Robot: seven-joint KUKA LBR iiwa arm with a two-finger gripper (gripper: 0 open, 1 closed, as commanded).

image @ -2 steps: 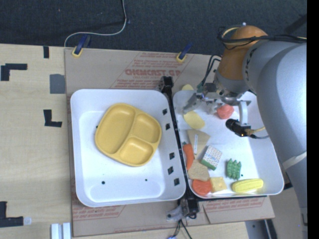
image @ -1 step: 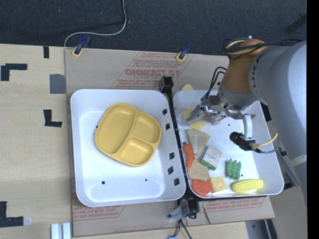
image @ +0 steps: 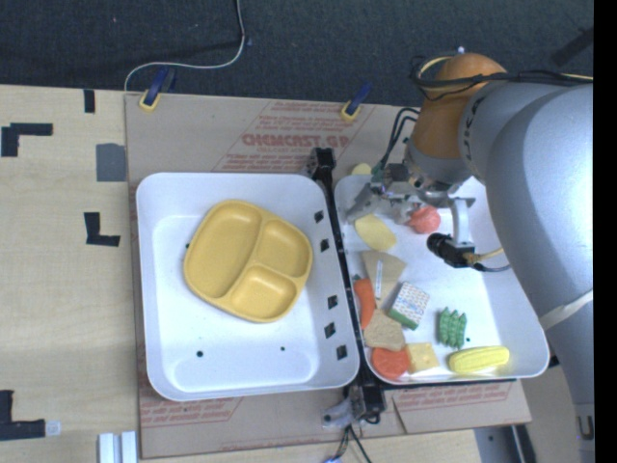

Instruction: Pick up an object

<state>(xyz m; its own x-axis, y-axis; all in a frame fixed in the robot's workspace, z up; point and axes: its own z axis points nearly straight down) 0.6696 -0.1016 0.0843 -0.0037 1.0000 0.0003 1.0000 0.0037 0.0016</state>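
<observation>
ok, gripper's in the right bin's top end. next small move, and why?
Probably a short drop straight down onto the pale yellow piece. The gripper sits right above it at the far end of the right bin, and nothing shows held in it. The red piece lies close beside, so keep the descent vertical to avoid nudging it.

On the flat wooden surface [image: 58,287] two shallow white plastic bins sit side by side, touching along their inner walls. The left bin [image: 159,355] holds a yellow three-compartment plastic tray [image: 248,259], lying towards its rear. The right bin [image: 506,321] holds the toys: a pale yellow lemon-shaped piece [image: 375,231] at the rear left, a small red ball [image: 424,220] to its right, an orange carrot [image: 365,302] along the left wall, a small printed box [image: 410,305] in the middle, a green ridged piece [image: 451,326] to its right, and a yellow corn cob [image: 479,359] at the front right corner.
</observation>
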